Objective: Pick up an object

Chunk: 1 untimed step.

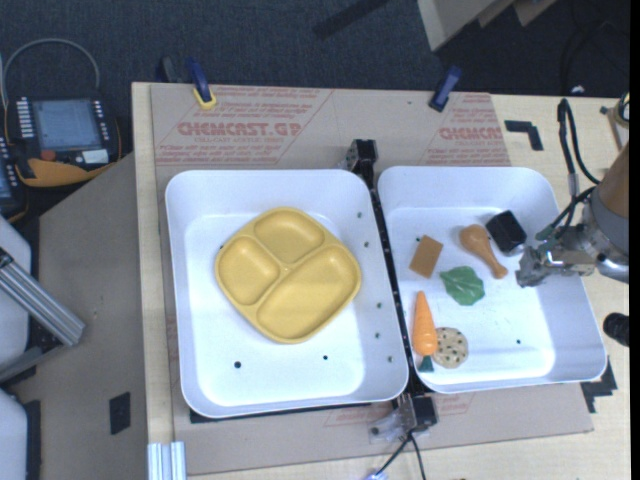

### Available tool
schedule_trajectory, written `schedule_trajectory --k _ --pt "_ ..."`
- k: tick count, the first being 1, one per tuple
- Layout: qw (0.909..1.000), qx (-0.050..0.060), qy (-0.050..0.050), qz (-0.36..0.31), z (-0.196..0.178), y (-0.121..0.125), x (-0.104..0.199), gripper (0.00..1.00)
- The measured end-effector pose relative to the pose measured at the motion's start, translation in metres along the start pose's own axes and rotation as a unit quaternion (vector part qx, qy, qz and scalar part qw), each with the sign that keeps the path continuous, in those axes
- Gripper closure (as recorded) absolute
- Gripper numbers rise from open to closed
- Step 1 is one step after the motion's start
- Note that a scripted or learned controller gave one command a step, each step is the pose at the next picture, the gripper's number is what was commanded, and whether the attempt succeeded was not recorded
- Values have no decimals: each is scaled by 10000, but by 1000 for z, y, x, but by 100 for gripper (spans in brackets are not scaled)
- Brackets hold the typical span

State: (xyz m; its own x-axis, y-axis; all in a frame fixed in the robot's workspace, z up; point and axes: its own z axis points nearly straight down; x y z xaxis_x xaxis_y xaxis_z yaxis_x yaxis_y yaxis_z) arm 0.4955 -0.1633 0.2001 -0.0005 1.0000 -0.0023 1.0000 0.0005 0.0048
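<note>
Where the right bin [575, 363] nears the counter's [300, 118] front edge: a round speckled cookie [451, 347] touches the broad end of a tapered orange carrot [424, 323]; bare white floor toward the bin's near right corner.
Right bin, middle: crinkled green leaf piece [463, 284]; flat brown block [427, 256]; glossy drumstick [483, 249] farther back.
Gripper [528, 268]: at the bin's right side, just beside the drumstick; whether it is spread or closed is unclear.
Left bin [190, 298]: smooth yellow three-compartment plate [288, 273], centred, white floor all round.
</note>
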Motion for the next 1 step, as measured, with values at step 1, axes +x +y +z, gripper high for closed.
schedule_trajectory --k 1 --pt "10000 2 0 -5 -39 1 0 100"
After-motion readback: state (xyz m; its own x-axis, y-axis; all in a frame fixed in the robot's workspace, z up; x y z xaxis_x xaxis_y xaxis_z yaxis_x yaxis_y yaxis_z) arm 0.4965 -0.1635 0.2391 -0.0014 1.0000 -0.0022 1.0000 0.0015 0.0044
